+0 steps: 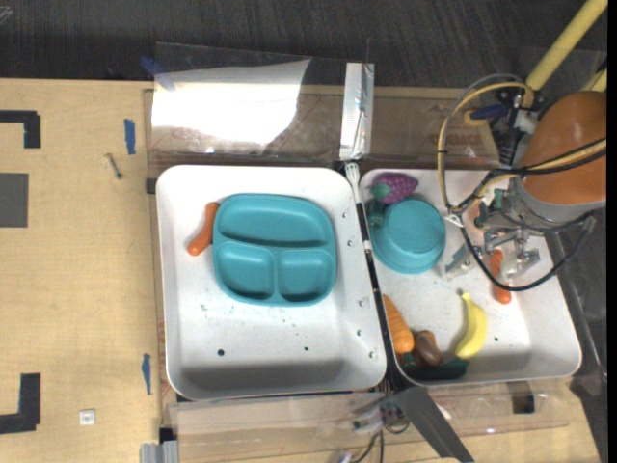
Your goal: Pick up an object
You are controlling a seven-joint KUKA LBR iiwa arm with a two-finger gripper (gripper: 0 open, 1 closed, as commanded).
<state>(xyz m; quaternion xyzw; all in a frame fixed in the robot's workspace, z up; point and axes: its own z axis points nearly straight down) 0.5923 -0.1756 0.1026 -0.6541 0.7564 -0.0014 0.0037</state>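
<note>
Camera view, gripper (508, 246) over right bin (549, 340)

Glossy plastic teal tray (275, 249) & bowl (409, 235); matt wood bench (72, 258).

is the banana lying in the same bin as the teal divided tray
No, the banana lies in the right bin near its front edge, while the divided tray sits in the left bin.
</note>
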